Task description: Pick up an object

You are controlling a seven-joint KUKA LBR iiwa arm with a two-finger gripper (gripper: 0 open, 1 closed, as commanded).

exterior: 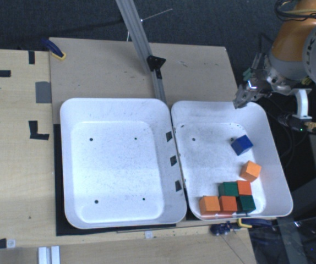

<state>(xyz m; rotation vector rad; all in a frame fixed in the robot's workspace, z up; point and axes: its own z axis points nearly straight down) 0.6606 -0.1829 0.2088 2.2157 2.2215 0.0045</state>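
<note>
My tool (242, 99) hovers at the right bin's (202, 114) one-o'clock corner; its state I cannot tell. Descending here risks striking the rim, missing the blue block (241, 144).

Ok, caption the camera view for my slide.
Arm poised at the right bin's far corner; blue block lies apart from the orange and green blocks.

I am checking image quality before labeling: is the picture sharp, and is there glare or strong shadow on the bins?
Camera view: evenly lit, slightly soft; the right bin shows no glare; blue block casts only a faint shadow; the gripper looks blurred.
</note>
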